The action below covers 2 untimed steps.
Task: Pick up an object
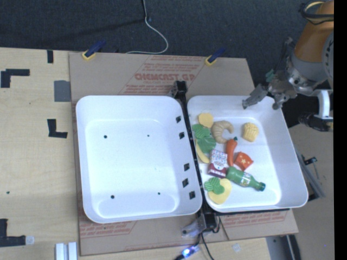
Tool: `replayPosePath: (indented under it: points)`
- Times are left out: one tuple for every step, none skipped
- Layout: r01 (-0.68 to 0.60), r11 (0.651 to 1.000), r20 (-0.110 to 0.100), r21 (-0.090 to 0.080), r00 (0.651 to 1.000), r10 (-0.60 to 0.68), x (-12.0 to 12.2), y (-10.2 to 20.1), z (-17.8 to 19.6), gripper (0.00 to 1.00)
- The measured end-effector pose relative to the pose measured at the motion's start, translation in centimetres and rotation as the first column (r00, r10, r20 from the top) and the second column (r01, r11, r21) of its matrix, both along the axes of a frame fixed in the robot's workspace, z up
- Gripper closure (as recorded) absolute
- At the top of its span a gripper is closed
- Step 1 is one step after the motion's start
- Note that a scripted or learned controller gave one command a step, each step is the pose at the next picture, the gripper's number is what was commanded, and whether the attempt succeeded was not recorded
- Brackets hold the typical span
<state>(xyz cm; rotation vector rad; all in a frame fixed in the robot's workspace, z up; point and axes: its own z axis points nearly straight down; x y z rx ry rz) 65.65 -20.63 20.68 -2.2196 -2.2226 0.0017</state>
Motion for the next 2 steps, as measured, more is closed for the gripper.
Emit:
replayPosePath:
  points:
    - [0.002, 1.0, -0.011, 0.004, 1.0, -0.002, -7.5, 2.2, -5.6, 0.0]
    - [-0.004, 1.0, 0.001, 0.0, 1.0, 0.004, -3.5, 5.9, -12.5, 0.0]
